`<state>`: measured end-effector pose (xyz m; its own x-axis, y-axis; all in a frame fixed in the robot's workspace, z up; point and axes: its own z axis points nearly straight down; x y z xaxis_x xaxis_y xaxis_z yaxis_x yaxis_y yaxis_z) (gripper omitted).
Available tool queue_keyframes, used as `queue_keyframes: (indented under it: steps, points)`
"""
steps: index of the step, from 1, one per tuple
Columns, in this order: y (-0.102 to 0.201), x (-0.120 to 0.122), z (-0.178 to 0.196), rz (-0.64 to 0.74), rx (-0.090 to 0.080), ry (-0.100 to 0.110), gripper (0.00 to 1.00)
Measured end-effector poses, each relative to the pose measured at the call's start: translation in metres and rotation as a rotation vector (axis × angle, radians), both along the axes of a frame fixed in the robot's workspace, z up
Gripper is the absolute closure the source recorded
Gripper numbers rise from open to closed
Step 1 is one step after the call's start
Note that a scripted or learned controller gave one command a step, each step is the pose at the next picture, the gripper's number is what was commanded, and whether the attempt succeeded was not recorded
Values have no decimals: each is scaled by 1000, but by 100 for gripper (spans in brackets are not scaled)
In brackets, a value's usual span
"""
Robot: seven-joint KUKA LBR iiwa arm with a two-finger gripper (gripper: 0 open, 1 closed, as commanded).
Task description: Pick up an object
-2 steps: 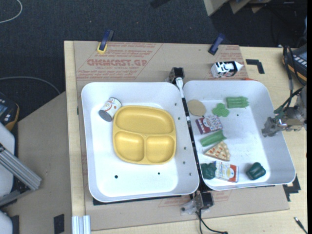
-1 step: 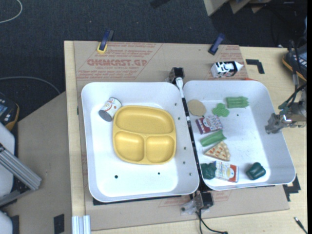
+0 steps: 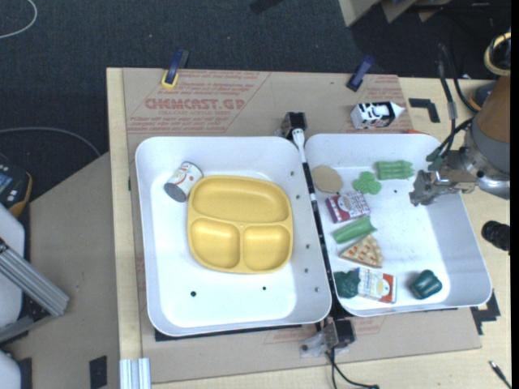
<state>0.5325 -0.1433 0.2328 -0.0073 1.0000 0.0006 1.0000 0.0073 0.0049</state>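
— Overhead, then: grey two-finger gripper (image 3: pixel 425 191) low over right white bin (image 3: pixel 454 241), upper right corner; opening impossible to judge. Nearest: flat green ridged piece (image 3: pixel 394 169).
— Risky. Could close on bare floor, well apart from pizza-slice toy (image 3: pixel 362 252) and dark green lump (image 3: pixel 426 284).

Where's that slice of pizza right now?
The pizza slice lies in the right bin, just below the green pepper and above a small carton.
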Motion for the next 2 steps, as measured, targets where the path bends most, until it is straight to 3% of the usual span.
queue_keyframes:
  steps: [1,2]
  points:
    - [52,24,-12,-1,0,2,100]
    - [105,50,-1,0,1,0,100]
